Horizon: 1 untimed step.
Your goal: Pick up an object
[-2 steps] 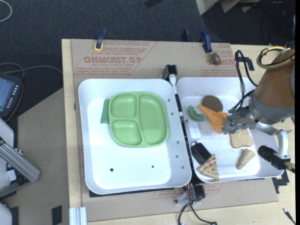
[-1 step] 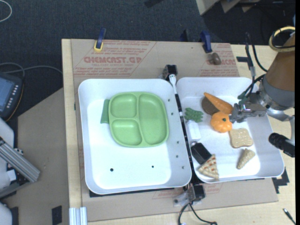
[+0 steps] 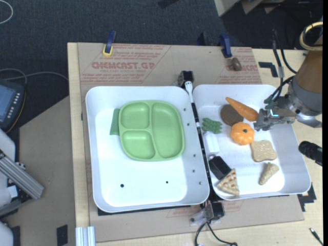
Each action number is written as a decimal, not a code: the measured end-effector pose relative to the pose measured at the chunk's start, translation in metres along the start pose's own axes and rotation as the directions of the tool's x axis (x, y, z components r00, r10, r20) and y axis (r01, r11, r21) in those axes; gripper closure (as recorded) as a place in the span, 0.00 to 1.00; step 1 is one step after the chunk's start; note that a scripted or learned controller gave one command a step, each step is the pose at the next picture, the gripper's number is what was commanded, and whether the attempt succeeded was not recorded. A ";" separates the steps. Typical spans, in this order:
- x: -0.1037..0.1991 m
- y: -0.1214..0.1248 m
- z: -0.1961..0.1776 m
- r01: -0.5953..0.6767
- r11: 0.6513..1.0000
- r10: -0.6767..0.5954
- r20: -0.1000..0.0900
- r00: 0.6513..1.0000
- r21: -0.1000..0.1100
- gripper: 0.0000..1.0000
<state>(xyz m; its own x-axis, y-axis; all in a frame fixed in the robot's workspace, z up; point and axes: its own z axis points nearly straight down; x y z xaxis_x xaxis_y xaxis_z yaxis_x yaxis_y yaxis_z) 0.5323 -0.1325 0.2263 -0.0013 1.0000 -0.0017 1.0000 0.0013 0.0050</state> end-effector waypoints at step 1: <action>0.042 0.031 0.010 0.003 1.000 -0.003 -0.001 1.000 0.002 1.00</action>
<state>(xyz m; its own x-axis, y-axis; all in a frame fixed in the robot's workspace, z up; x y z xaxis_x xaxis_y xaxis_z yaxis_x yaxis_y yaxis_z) 0.5632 -0.0900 0.2159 -0.0047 1.0000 -0.0005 1.0000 0.0047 0.0033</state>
